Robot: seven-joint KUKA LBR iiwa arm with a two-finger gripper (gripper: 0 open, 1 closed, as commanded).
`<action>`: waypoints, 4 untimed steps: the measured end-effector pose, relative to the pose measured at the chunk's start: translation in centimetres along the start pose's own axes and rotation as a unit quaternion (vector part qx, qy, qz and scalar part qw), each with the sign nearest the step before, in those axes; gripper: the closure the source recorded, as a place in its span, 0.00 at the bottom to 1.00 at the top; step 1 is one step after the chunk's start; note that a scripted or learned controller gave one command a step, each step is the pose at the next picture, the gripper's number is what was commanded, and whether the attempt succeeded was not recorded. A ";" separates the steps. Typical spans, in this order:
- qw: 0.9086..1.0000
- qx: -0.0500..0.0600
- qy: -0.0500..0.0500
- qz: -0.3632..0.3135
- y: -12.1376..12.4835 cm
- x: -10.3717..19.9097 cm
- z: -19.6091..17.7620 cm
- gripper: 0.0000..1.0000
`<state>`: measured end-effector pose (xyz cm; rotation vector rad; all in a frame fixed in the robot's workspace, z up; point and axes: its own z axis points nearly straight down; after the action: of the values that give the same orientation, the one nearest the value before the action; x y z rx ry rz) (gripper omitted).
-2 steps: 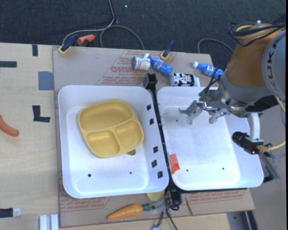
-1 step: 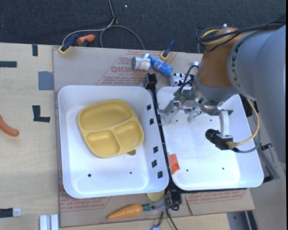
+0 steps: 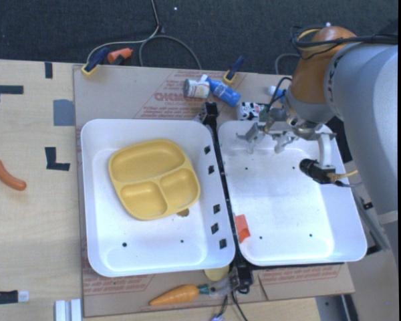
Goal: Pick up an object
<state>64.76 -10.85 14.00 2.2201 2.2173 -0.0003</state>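
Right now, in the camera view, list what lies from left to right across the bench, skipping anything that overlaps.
Sausage → yellow divided plate in the left bin → orange tag in the right bin, with the gripper above that bin's far end.

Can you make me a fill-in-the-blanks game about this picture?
1. The yellow plate lies in the ___ bin.
2. The plate has ___ compartments.
3. The carrot lies ___ the bins, on the cardboard.
4. The gripper is over the ___ bin.

Missing words: left; three; outside; right
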 end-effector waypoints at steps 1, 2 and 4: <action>1.000 -0.001 0.002 -0.004 2.3 6.1 -4.7 0.00; 1.000 0.007 0.002 0.001 -11.6 6.6 -4.4 0.00; 1.000 0.007 0.003 -0.004 -11.3 12.8 -4.2 0.00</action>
<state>53.46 1.97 18.08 2.2220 2.2354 -0.0094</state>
